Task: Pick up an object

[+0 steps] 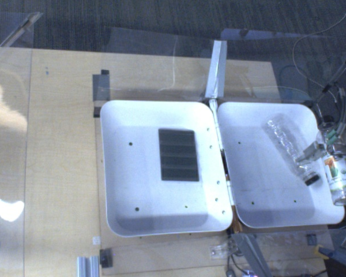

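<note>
Slanted overhead view of a wooden counter (57, 172) bearing two shallow white bins. The left bin (118, 172), at centre frame, holds a dark ribbed rectangular pad (179, 154).

The right bin (259, 189) holds a crinkled clear plastic piece (281, 136) lying diagonally at right of frame. A small black piece (311, 179) lies below it, and a small labelled bottle (341, 180) sits at the bin's right rim.

The gripper (309, 153) hangs at the clear plastic's lower end. Whether its jaws are spread or pressed together cannot be told.

The plastic looks light, thin, slick and easily crushed. It is probably best pinched gently across its narrow width, mid-length.
</note>
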You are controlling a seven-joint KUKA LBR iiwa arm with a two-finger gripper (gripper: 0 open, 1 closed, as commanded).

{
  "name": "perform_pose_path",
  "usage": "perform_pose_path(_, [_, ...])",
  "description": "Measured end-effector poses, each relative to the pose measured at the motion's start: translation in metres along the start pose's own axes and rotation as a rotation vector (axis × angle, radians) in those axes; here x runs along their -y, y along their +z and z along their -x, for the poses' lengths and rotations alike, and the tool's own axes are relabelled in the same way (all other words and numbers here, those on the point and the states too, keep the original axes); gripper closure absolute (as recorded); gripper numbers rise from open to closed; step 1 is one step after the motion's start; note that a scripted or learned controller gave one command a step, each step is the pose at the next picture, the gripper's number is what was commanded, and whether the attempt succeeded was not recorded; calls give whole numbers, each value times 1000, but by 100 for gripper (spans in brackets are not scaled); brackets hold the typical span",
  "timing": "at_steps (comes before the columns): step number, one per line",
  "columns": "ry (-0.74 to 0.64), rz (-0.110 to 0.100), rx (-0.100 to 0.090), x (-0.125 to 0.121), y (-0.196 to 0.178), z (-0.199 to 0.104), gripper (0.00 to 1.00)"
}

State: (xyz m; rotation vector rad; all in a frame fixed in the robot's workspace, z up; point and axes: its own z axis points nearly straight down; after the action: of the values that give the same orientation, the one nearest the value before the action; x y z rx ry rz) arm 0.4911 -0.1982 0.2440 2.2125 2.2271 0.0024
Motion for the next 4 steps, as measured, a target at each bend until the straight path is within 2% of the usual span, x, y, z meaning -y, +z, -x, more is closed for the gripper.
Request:
perform_pose_path(1, [-132,14,7,-36,140,8,0])
perform_pose_path(2, [-189,15,9,-65,143,13,0])
perform_pose_path(3, [-221,1,3,-81,143,13,0])
perform_pose_path(4, [-278,10,6,-88,143,12,0])
